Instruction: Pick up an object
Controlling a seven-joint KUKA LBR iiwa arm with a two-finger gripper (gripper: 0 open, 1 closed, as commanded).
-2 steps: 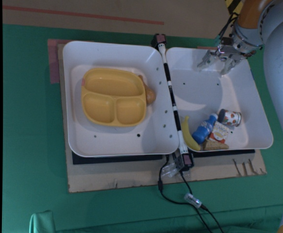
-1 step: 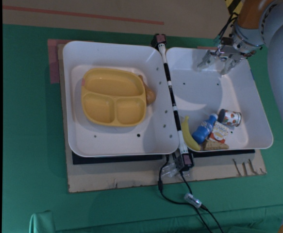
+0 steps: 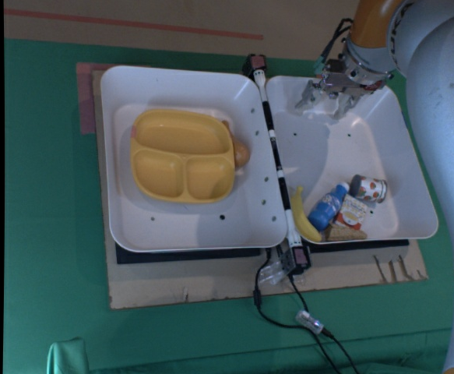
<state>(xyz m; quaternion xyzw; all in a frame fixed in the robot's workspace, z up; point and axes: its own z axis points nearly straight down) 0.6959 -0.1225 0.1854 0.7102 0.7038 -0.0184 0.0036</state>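
Pincer [image 3: 329, 100] hangs over the 12 o'clock end of the right bin [image 3: 398, 139], fingers splayed apart a fair bit with nothing between them, far as I can make out.

Going left to right: the left bin [image 3: 117, 209] has a yellow tray [image 3: 181, 162] with three compartments, and something small and orange [image 3: 241, 155] is tucked against its 3 o'clock edge. In the right bin the stuff is all bunched at 6 o'clock, well apart from the pincer: banana [image 3: 301, 216] along the left wall, blue bottle [image 3: 329, 206] just beside it, a flat packet [image 3: 353, 211] and a tan wedge [image 3: 343, 233], then a small can [image 3: 367, 188].

My pick would be the bottle. It's probably light, stiff plastic, a bit slippery, so squeeze across the middle of the body. The banana's curved and hugging the wall, awkward.
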